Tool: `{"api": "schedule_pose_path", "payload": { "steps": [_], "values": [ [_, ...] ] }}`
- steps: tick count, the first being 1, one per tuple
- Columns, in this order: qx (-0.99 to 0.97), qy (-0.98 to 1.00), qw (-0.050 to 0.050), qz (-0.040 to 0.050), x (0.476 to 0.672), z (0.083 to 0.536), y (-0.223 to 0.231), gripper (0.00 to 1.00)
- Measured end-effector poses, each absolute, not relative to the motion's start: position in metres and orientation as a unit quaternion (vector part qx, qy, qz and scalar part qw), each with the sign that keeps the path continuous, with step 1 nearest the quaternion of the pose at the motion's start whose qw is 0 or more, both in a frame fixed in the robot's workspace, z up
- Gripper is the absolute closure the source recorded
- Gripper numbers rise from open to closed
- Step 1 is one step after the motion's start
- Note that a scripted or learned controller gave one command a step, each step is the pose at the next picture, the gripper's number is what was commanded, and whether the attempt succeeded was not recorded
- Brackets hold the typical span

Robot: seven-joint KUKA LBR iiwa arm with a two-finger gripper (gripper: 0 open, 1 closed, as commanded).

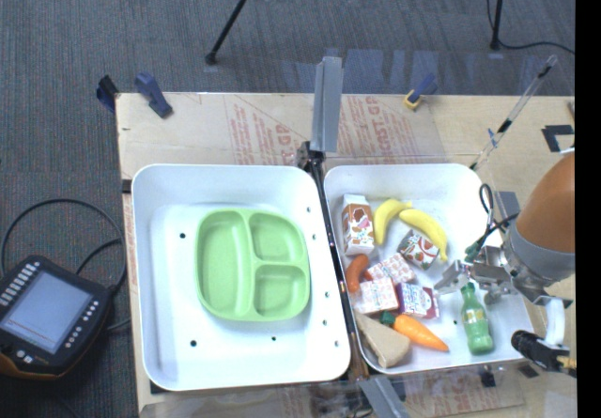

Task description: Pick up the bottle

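The green bottle (pixel 477 320) with a red cap lies in the right bin (pixel 441 178), near its front right corner, cap pointing to the back. My gripper (pixel 479 277) hangs just over the cap end, reaching in from the right under the grey wrist and orange band. Its fingers are spread apart, one on each side of the bottle's top, and nothing is clamped between them. The bottle's body rests on the bin floor.
Left of the bottle lie a carrot (pixel 419 332), a sandwich wedge (pixel 383 343), small snack packs (pixel 415 301), a juice carton (pixel 358 224) and two bananas (pixel 408 219). The left bin (pixel 160 191) holds a green divided plate (pixel 252 264).
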State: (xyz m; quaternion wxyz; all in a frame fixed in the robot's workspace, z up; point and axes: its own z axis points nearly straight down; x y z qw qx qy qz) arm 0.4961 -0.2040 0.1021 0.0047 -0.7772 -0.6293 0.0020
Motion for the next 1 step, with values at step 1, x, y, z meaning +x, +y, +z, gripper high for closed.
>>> {"api": "schedule_pose_path", "payload": {
  "steps": [1],
  "values": [
    [-0.779, -0.626, 0.009, 0.0037, 0.4947, 0.1068, -0.205, 1.0]
  ]
}}
